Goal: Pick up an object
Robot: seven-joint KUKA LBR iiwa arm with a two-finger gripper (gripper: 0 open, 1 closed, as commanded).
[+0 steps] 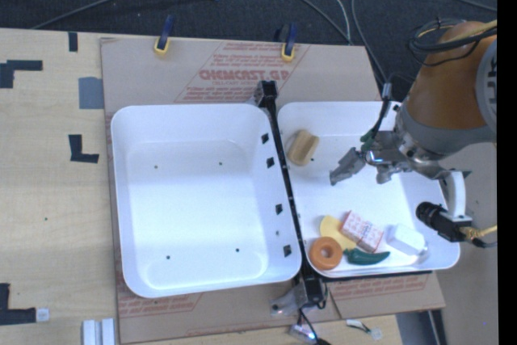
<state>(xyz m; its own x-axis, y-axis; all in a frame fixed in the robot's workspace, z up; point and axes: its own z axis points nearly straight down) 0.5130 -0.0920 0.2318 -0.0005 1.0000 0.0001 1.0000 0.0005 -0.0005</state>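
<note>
The arm [452,93] runs off the right side of the view, so its upper part is cut off. It covers the far right corner of the right bin [367,111]. The hand [362,164] is small and dark against the white; whether its fingers are spread cannot be told. The yellow piece [333,227] lies partly under the red-and-white packet [363,231].

Wooden bench [48,198], cardboard sheet [234,73] on it, two white bins [194,198] side by side
</note>
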